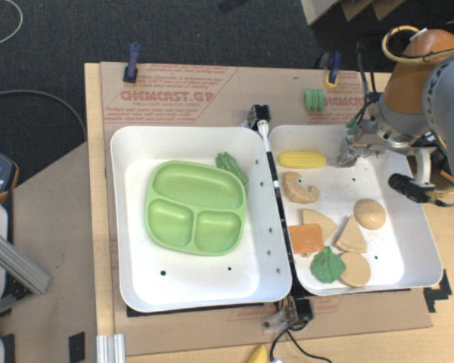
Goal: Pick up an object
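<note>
Currently: I have the gripper [349, 154] low over the far end of the right bin [408, 278], with the grey arm [408, 97] coming in from the right.
Grip state: I cannot tell from this slanted view whether it is open or closed, and I see nothing held in it.
Nearest target: the yellow corn piece [303, 159] lies just beside the gripper, towards the divider between the bins, with its long axis running across the bin.
Other candidates: a tan bread piece [299, 189] sits just in front of the corn. An orange block [306, 239], a green leaf [328, 265], a round tan ball [369, 214] and some tan wedges [352, 237] crowd together at the near end.
Left bin: the left bin [129, 225] holds a green divided plate [195, 206] with a small green item [231, 165] at its far corner, all well away from the gripper.
Step in hand, as I judge it: settle on one thing and line up for the grasp.
How I'd do it well: I'd take the corn, since it lies apart from the cluster. I'd centre over its middle and close across the narrow width, not along its length.
Watch for: the bin's far wall and the divider [272, 180] stand close by, so I'd descend straight and keep clear of the bread.
</note>
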You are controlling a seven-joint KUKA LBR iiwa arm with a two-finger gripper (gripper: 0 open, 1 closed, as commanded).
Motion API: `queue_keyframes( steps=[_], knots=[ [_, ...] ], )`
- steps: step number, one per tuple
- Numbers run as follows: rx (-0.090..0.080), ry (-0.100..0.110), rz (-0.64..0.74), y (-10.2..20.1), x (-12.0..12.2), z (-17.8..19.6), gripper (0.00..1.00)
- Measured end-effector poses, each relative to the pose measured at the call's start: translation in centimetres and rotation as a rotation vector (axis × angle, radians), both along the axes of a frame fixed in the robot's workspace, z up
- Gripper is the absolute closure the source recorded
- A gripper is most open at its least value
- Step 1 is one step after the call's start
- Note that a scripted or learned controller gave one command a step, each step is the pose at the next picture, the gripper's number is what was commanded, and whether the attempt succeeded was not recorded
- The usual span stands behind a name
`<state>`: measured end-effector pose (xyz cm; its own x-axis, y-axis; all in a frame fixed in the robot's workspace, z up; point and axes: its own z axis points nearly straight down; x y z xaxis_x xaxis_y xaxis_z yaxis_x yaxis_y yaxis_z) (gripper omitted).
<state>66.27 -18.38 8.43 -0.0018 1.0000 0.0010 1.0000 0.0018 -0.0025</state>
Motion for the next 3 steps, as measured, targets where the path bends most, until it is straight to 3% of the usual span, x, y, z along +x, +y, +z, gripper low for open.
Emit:
queue_keyframes(
  steps=[1, 2, 3],
  knots=[
    [-0.006, -0.009, -0.004, -4.3, 0.5, 3.8, 1.00],
    [0.004, 0.001, 0.000, -3.8, 0.4, -0.1, 1.00],
    [-0.003, -0.008, -0.002, -4.0, 0.5, 3.2, 1.00]
  ],
)
